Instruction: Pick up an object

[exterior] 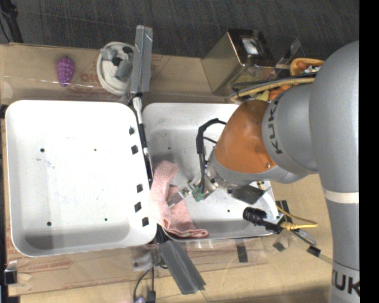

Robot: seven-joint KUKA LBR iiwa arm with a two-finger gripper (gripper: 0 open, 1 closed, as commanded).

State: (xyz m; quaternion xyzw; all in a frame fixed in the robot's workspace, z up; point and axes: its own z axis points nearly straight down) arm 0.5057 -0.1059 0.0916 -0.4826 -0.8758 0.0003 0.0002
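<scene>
Low over the right bin [177,115], my pincer [194,192] sits just beside the pink cloth [167,201] bunched against the bin's left wall. Whether my pincer is spread or pressed together I cannot tell; the wrist hides it. That cloth looks soft, light and limp, so I judge a raised fold near its middle the best place to pinch.

You see a pink cloth [169,201] in the white right bin [177,122], a purple grape bunch [65,70], and the arm's orange band [243,145].
</scene>
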